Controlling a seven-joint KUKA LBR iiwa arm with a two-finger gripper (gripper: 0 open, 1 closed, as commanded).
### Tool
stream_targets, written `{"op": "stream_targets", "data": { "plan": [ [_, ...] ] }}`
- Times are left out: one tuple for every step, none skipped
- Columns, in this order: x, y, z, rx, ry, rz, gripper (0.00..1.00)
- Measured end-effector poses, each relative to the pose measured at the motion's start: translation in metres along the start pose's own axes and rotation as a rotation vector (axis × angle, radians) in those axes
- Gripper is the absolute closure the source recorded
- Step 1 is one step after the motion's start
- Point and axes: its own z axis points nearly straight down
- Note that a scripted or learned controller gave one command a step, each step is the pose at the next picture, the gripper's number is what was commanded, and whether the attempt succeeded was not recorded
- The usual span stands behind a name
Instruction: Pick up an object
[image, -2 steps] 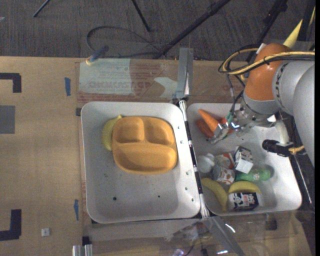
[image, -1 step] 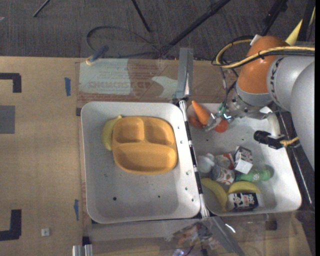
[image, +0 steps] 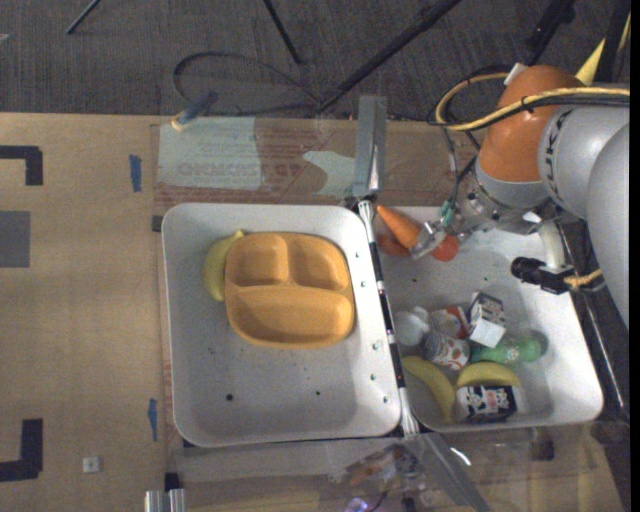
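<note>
We see the claw (image: 438, 238) at the 12 o'clock end of the right bin (image: 578, 395), with the orange carrot (image: 398, 226) at its tip. The claw looks clamped on the carrot; the carrot's fat end sits at the fingers and its point sticks out toward 10 o'clock, over the bin's left rim. The arm (image: 560, 140) comes in from 2 o'clock.

Rest of the right bin, toward 6 o'clock from the claw: a small white carton (image: 487, 320), a green bottle (image: 510, 351), a white lump (image: 411, 325), a red-and-white can (image: 447, 350), two bananas (image: 432, 385), and a dark-labelled carton (image: 487, 401), all bunched close together.

At 9 o'clock from the claw, the left bin (image: 200, 400) holds an orange divided plate (image: 289, 289) with a yellow banana (image: 215, 268) touching its 9 o'clock edge. Both bins sit on the tan surface (image: 80, 300).
</note>
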Motion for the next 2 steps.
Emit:
{"op": "stream_targets", "data": {
  "plan": [
    [0.027,0.008,-0.079,0.001,0.002,-0.066,1.00],
    [0.094,-0.017,-0.098,0.006,0.005,-0.023,1.00]
  ]
}}
